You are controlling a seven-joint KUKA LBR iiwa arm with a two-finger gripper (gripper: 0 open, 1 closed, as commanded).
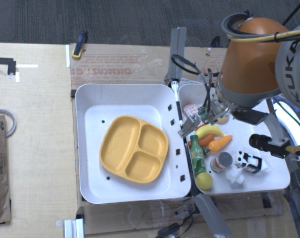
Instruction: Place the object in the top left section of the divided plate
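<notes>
Gripper [212,114] over right bin's [281,180] crowded left edge — finger spread unclear; divided plate [134,149] sits apart.

Bright even light from above, soft small shadows under the yellow plate [134,149], white bins [90,148] a bit shiny, picture a little fuzzy, edges slightly bent
</notes>
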